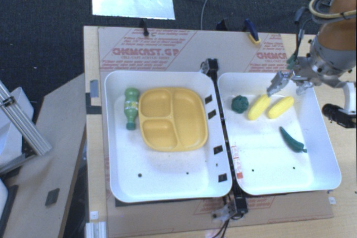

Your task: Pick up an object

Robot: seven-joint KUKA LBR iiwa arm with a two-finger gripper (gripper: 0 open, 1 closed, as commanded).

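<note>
Camera view looks down at a slant on two white bins set side by side on the bench. At the right edge of the frame the arm (pixel 334 36) reaches in, and its gripper (pixel 290 83) hangs over the upper part of the right bin (pixel 312 175), with the two fingers (pixel 276 84) spread apart and nothing between them. Just below the fingertips lie two yellow corn cobs (pixel 257 107), side by side and close together, the second cob (pixel 280 107) to the right of the first. Left of them sits a small dark green lump (pixel 240 103). Lower right of the cobs lies a dark green pepper (pixel 292 140), well apart from the rest. In the left bin (pixel 162 175) a yellow divided plate (pixel 172 119) lies flat, and a green bottle (pixel 131 108) lies just beside the plate's left edge.
</note>
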